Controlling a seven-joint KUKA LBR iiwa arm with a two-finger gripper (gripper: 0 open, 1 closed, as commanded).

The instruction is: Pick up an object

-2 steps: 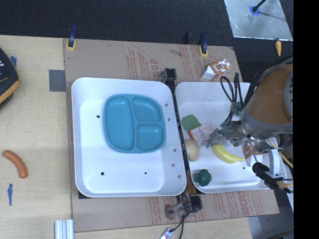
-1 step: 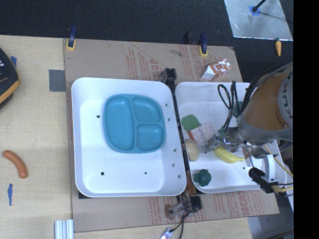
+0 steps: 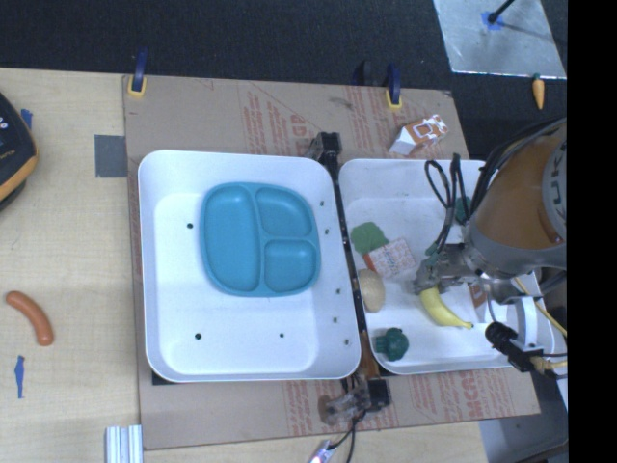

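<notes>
The right bin holds a yellow banana, a beige rounded object, a small red-and-white packet, a light green piece and a dark teal object. My gripper hangs low over the right bin, just above the banana's upper end and right of the packet. The wrist and cables hide the bin's right part. Nothing shows as lifted off the bin floor.
The left bin carries a blue divided plate. An orange sausage lies on the bench far left. A small carton sits behind the right bin. A black and yellow device is at the left edge.
</notes>
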